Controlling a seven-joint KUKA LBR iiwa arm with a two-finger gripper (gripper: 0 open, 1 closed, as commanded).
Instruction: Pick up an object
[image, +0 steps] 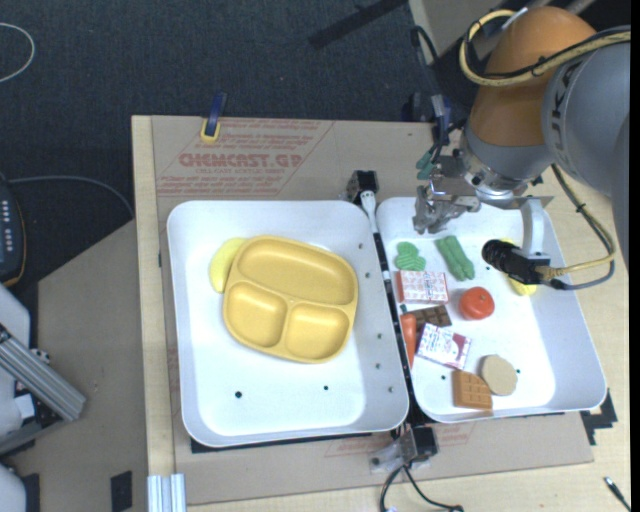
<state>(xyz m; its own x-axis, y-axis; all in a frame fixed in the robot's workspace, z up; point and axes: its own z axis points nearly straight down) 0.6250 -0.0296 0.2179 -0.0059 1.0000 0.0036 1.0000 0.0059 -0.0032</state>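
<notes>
My gripper (436, 218) hangs over the far left corner of the right bin (570, 345), with nothing seen in it. Just in front of it lie a green leafy piece (409, 257) and a green pod (458, 256). Nearer the camera are a pink-and-white box (424, 287), a red tomato (477, 303), a brown bar (434, 315), an orange carrot (408, 337), a white-and-red packet (443, 347), a waffle (471, 390) and a round biscuit (499, 375).
The left bin (200, 370) holds a yellow divided tray (290, 298) with a yellow piece (221, 263) sticking out from under its left side. A small yellow thing (523, 287) lies at the right bin's far right. The bins' rims meet at the middle.
</notes>
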